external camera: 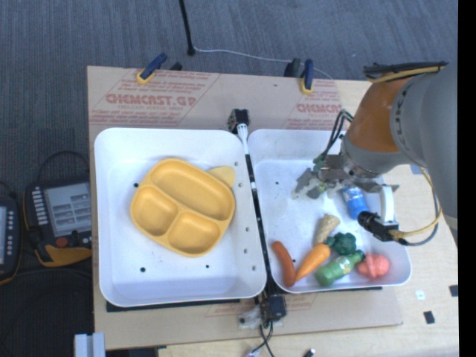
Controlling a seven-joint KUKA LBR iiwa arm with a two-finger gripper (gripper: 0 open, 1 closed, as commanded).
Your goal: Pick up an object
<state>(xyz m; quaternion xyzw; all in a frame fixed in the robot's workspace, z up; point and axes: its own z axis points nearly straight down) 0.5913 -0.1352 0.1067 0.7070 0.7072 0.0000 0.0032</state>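
Hovering low over the right-hand shallow white plastic bin, the two-finger metal gripper hangs with its fingers spread apart and nothing visible between them. Just beside it, toward the arm's wrist, lies a small blue and white bottle-like object, partly tucked under the wrist hardware, so how much of it is free to grab is hard to judge. Further toward the near rim from the gripper sits the real cluster: a pale beige root-shaped toy vegetable, a dark green toy broccoli, an orange toy carrot, a red sausage-shaped toy, a green cylindrical toy and a pink rounded toy, several of them touching one another. Directly beneath the open fingers looks like bare bin floor, so closing here would likely catch nothing. The smart play, I'd say, is to shift onto one target with clear sides, line the fingers across its narrow width, come down until the tips straddle it, then squeeze. The beige piece looks the most approachable, standing slightly apart at the near edge of the pile. Far off across the divider, a yellow three-compartment plastic plate rests in the other white bin, out of the action.
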